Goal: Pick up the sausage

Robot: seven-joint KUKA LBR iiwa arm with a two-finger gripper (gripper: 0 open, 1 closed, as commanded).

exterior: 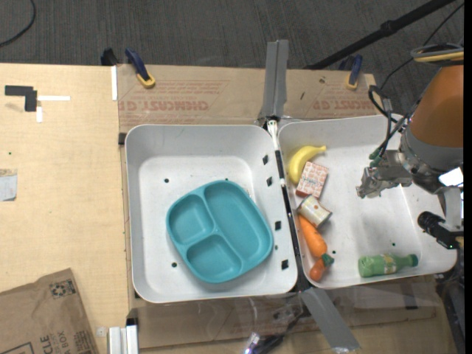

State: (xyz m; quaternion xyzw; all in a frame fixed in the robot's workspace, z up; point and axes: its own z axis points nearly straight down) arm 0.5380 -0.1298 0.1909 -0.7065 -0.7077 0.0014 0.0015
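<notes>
- Cardboard (40, 316) lies on the tabletop (59, 198).
- Green bottle (385, 264) lies on its side in the right bin (354, 127).
- Carrot (313, 243), 2 small boxes and banana (302, 159) line that bin's left wall.
- Claw (371, 183) hangs above the right bin; its opening cannot be told, nothing visibly held.
- Sausage: I cannot tell where it lies.

The pale plywood desk (59, 198) carries two shallow white plastic bins side by side: the left bin (147, 220) near centre, the right bin (354, 135) toward three o'clock. A brown printed cardboard sheet (199, 98) lies under them toward twelve o'clock. A torn cardboard piece (44, 316) lies at eight o'clock.
</notes>
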